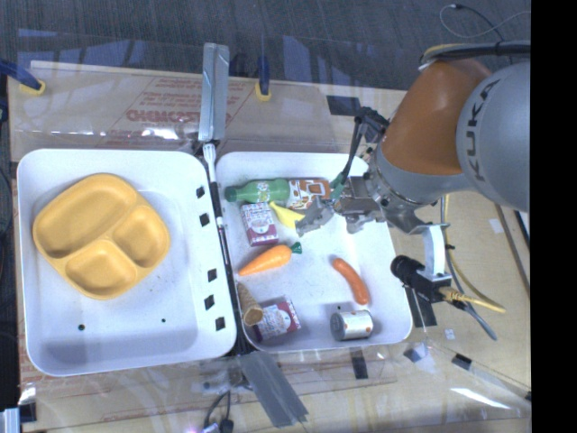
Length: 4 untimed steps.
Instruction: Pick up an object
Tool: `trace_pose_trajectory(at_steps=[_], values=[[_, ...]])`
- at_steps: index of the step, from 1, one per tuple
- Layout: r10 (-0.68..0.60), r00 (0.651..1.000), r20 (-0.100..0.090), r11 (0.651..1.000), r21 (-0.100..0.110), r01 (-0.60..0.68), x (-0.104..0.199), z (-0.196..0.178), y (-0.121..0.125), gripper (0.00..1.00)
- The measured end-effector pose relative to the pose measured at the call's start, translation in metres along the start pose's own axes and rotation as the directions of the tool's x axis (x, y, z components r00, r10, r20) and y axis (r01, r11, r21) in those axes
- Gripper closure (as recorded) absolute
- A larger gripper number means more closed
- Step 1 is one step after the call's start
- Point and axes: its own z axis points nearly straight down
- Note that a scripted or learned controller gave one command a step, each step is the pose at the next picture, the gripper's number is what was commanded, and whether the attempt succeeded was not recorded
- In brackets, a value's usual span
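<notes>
My gripper [332,218] hangs over the upper middle of the right bin [393,269], open, with nothing between its fingers. Its left finger [309,221] is close to a small yellow banana [286,214]. Just behind lies a green bottle [270,190] on its side. A maroon carton [259,224] lies left of the banana. Below are a carrot [266,260], an orange sausage [351,280], a silver can [352,324] and a maroon tub [278,319] next to a brown cone [250,314].
The left bin [54,341] holds a yellow divided plate [101,234]. A metal bar [213,93] stands upright behind the divide between the bins. The arm's grey and orange body covers the right bin's far right corner.
</notes>
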Motion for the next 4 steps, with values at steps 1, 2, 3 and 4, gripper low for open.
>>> trace_pose_trajectory(at_steps=[1, 2, 3, 4], values=[[-0.071, 0.997, 0.000, 0.997, 0.000, 0.071, -0.068, 0.094, -0.034, 0.00], [-0.094, 0.996, 0.000, 0.996, -0.001, 0.094, -0.095, 0.154, -0.027, 0.00], [-0.099, 0.995, 0.001, 0.995, -0.001, 0.099, -0.095, 0.144, -0.027, 1.00], [-0.104, 0.995, 0.002, 0.995, 0.000, 0.104, -0.094, 0.135, -0.027, 1.00]])
